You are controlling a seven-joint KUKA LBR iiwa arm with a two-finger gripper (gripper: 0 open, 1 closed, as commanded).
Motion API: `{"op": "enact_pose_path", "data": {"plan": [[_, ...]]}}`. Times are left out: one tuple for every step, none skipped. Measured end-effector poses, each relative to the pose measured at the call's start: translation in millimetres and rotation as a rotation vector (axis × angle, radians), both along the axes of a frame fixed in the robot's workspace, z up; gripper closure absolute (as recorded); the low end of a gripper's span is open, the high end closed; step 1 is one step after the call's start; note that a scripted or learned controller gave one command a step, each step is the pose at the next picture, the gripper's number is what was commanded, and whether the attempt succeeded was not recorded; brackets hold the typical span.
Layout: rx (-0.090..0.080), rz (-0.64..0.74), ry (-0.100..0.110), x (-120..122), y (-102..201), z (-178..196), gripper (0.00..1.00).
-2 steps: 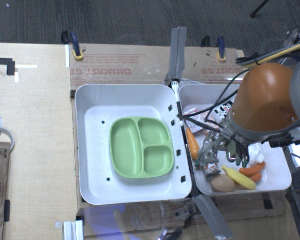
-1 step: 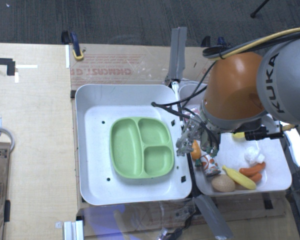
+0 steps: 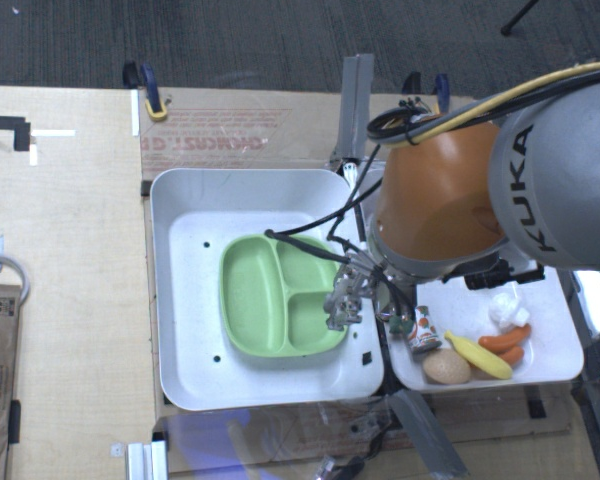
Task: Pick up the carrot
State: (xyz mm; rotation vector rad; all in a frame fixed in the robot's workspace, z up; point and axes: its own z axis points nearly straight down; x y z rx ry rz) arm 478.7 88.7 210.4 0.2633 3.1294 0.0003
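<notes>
The carrot (image 3: 504, 342), orange and lying on its side, rests in the right-hand white bin (image 3: 560, 366) near that bin's front right corner, just beside a yellow banana (image 3: 480, 356) that runs at a slant along its near side. A round tan potato (image 3: 446, 367) sits touching the banana's left end, close to the bin's front edge, and a small red-labelled packet (image 3: 423, 330) stands just behind the potato, near the bin's left wall. A crumpled white object (image 3: 506, 311) lies just behind the carrot.

The jaws (image 3: 346, 306) hang over the left-hand white bin (image 3: 180, 268), well apart from the carrot, above the right edge of a green divided plate (image 3: 255, 293) that lies in the middle of that bin. How far the jaws stand open cannot be told from this angle, and nothing can be made out between them. The grey KUKA arm (image 3: 555, 183), with its orange band (image 3: 435, 188), reaches in from the right, covering the rear part of the right-hand bin, with black and yellow cables looping over it. Both bins sit side by side on the light wooden desk (image 3: 70, 228), toward its right end.
</notes>
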Motion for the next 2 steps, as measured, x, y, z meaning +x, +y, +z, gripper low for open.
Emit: {"op": "enact_pose_path", "data": {"plan": [[0.0,-0.073,-0.003,5.1,-29.2,52.2,1.0],[0.0,-0.275,-0.003,0.9,-43.7,120.3,1.0]]}}
